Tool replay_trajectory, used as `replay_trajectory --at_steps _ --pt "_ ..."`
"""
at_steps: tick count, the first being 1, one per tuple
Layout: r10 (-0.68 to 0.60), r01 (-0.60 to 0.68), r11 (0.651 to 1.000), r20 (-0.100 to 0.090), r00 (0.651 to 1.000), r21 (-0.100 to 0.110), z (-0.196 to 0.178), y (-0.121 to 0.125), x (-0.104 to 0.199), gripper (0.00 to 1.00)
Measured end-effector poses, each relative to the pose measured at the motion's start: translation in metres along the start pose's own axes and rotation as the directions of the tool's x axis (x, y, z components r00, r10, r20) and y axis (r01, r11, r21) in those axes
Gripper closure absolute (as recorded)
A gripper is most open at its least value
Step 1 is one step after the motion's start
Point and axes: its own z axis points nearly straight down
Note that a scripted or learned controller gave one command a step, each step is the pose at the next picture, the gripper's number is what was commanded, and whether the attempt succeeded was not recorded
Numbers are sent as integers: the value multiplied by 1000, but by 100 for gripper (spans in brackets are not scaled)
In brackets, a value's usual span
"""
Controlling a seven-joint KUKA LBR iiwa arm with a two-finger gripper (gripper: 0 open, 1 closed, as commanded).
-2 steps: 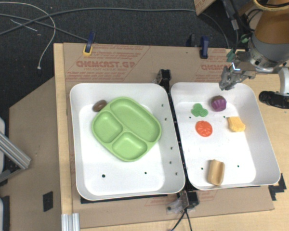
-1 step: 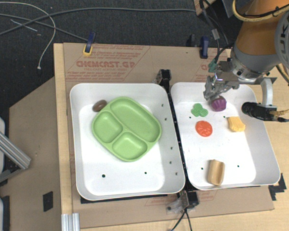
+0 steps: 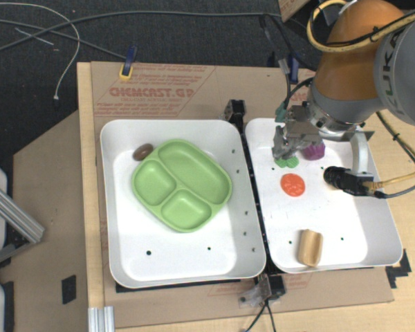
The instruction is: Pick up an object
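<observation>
Logging gripper (image 3: 288, 152): we find it low over the right bin (image 3: 373, 244); how far it is opened, we cannot tell.
Green piece (image 3: 286, 162): flat, lobed, directly under the gripper, partly hidden.
Purple piece (image 3: 313, 151): just beside it, half covered.
Orange disc (image 3: 292, 185): round, matte, slightly nearer us.
Tan cylinder (image 3: 309, 247): well below.
Left bin (image 3: 121, 185): smooth green divided tray (image 3: 182, 184), small brown lump (image 3: 144, 151).

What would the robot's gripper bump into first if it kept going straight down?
Probably the small green object lying right under the gripper in the right shallow white bin. How much gap remains is hard to judge from above.
</observation>
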Motion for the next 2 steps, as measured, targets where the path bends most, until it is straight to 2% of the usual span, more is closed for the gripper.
replay_trajectory --at_steps 1,2 --pt "-1 1 1000 0 1000 -1 -3 -25 52 100" --pt "0 0 1000 1 1000 -1 6 -34 100 100"
